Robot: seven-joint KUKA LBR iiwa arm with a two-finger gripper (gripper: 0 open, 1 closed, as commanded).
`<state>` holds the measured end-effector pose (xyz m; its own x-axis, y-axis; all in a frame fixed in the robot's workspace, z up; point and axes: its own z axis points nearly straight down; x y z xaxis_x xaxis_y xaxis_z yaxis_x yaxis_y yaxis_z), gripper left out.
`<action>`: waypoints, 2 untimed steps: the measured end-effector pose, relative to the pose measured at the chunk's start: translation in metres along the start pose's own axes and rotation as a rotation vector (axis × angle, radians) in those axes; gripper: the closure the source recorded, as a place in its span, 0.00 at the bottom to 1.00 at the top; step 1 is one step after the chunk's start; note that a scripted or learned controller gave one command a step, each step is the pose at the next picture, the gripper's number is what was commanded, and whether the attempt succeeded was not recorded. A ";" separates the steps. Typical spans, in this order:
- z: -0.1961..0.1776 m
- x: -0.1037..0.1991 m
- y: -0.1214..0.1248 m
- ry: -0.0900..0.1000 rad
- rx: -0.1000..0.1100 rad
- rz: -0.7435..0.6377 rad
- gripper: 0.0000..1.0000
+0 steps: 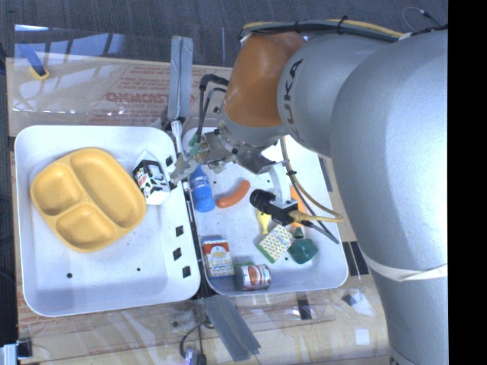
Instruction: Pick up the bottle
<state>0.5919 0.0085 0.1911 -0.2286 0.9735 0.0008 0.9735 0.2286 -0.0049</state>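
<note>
The arm [358,112] reached in from the right, its gripper [196,157] directly above the blue bottle [202,192]; whether the fingers were released or clenched could not be told. The bottle lay in the right bin [323,276] by its left wall, beside an orange sausage [233,195]; a yellow tray [85,198] sat in the left bin [99,287].

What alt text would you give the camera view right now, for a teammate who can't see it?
The gripper of the grey arm hangs just above a blue bottle at the left edge of the right bin, beside a sausage, a can and a small carton. The left bin holds a yellow divided plate.
</note>
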 end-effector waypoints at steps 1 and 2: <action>0.000 0.000 0.000 0.000 0.000 0.000 0.00; -0.002 0.021 -0.007 0.000 0.002 -0.017 0.00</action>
<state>0.5805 0.0273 0.1936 -0.2450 0.9695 0.0011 0.9695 0.2450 -0.0066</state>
